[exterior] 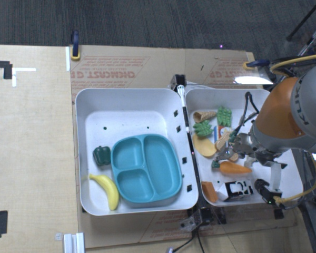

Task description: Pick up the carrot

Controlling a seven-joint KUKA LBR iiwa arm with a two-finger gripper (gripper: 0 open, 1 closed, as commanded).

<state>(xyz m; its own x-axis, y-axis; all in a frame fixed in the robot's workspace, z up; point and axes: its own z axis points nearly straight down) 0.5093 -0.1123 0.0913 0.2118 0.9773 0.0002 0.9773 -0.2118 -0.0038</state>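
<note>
The carrot (236, 168) is orange with a small green top at its left end. It lies on its side in the right bin (289, 186), near the bin's middle. My gripper (229, 151) hangs just above the carrot's left half, reaching in from the right under the grey arm with its orange band (282, 109). The metal gripper body hides the spot where it meets the carrot, so I cannot see whether they touch.
In the right bin there are also a cone (202, 115), green leafy toys (224, 116), a yellow slice (205, 147), an orange-brown piece (209, 192) and a black-and-white item (238, 189). The left bin (89, 109) holds a teal divided plate (146, 168), a green pepper (101, 155) and a banana (108, 190).
</note>
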